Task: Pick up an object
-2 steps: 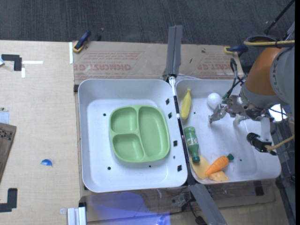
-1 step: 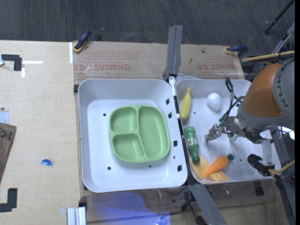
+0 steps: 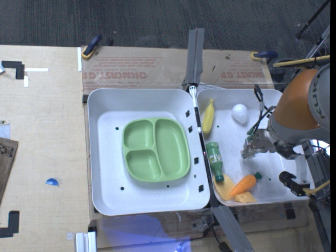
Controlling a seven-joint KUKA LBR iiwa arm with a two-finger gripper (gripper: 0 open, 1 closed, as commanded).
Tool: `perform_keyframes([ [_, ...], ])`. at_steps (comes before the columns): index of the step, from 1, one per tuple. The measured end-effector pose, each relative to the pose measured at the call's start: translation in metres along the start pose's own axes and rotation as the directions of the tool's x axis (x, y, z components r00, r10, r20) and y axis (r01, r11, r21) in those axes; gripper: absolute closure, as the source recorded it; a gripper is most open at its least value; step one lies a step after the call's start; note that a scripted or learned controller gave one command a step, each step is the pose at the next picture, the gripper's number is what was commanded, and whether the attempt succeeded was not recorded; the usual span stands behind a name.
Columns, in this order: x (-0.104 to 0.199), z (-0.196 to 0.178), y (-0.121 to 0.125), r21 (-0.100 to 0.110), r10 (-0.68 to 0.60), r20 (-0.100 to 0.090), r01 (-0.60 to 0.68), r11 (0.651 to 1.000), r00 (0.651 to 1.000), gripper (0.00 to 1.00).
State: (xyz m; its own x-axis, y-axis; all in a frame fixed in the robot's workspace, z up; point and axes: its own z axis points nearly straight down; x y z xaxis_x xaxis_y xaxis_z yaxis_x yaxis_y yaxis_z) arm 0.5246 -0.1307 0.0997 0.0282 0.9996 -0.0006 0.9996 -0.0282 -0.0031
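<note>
The right bin (image 3: 273, 190) holds a yellow banana (image 3: 208, 116) at its far left, a white ball (image 3: 240, 113) near the back, a green bottle (image 3: 214, 160) along the left wall, and an orange carrot (image 3: 243, 183) beside a yellow-orange piece (image 3: 234, 194) at the front. My gripper (image 3: 251, 148) hangs low over the bin's middle, right of the bottle and above the carrot. Nothing shows between its fingers.
A green divided plate (image 3: 156, 149) lies in the left bin (image 3: 100, 156). Cardboard (image 3: 157, 67) covers the bench behind the bins. A small blue thing (image 3: 51, 182) sits on the wooden bench at the left.
</note>
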Motion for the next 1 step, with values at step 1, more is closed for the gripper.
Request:
perform_keyframes([
  [1,-0.0001,0.0000,0.0000,0.000,0.000,0.000,0.000,1.000,1.000,0.00],
])
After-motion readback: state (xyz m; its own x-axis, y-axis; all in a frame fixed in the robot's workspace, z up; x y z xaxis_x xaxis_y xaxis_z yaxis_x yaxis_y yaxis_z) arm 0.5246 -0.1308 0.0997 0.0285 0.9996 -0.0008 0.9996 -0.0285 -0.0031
